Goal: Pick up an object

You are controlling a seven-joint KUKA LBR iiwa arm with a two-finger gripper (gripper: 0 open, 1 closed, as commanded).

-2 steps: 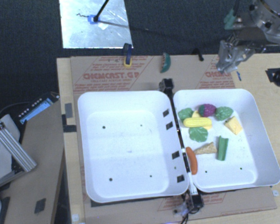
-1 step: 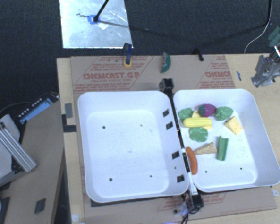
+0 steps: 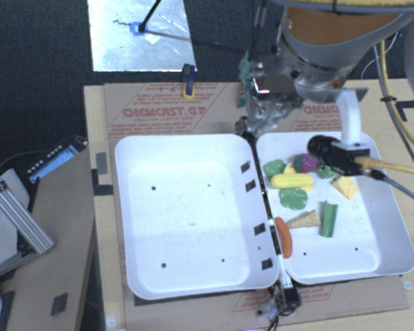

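The right bin (image 3: 380, 255) holds several toy foods: a yellow corn cob (image 3: 292, 181), purple grapes (image 3: 305, 163), a green leafy piece (image 3: 274, 168), another green piece (image 3: 293, 198), a yellow cheese wedge (image 3: 345, 186), a green stick (image 3: 328, 219), a tan wedge (image 3: 303, 220) and an orange carrot (image 3: 285, 237). My gripper (image 3: 260, 116) hangs over the back edge where the two bins meet, behind the foods and apart from them. I see nothing held in it.
The left bin (image 3: 137, 221) lies beside the right one, with a black hinge strip (image 3: 264, 207) between them. A black device (image 3: 332, 153) with a yellow cable juts from the arm over the right bin's back. A yellow clamp (image 3: 188, 89) sits behind the bins.
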